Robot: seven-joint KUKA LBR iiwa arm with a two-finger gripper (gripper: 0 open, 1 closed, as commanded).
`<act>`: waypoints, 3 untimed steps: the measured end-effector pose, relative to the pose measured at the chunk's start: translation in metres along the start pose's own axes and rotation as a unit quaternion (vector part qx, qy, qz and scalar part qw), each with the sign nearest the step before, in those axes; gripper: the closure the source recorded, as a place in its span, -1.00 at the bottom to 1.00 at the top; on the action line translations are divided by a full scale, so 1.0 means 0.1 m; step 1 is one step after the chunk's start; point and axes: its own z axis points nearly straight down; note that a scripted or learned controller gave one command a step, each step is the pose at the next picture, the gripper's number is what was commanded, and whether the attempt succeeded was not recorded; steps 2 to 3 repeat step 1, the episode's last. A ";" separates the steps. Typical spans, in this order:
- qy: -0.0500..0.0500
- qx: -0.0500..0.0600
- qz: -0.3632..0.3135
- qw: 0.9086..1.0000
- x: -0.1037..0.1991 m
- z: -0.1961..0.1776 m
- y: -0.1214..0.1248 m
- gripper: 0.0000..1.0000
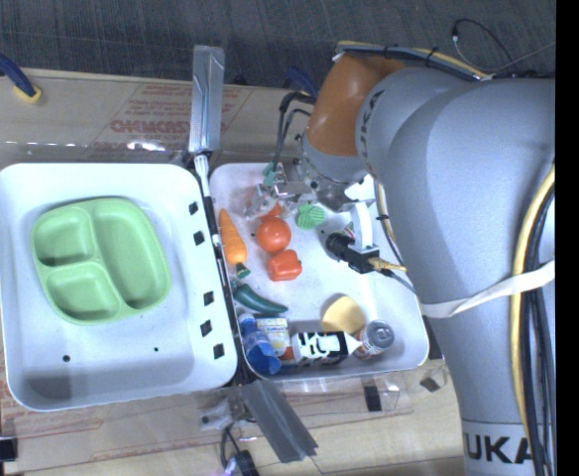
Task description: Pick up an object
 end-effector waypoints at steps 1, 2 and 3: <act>0.000 -0.002 0.091 0.996 0.62 -0.92 -0.03 1.00; 0.000 -0.002 0.091 0.996 0.62 -0.92 -0.03 1.00; 0.000 -0.002 0.091 0.996 0.62 -0.92 -0.03 1.00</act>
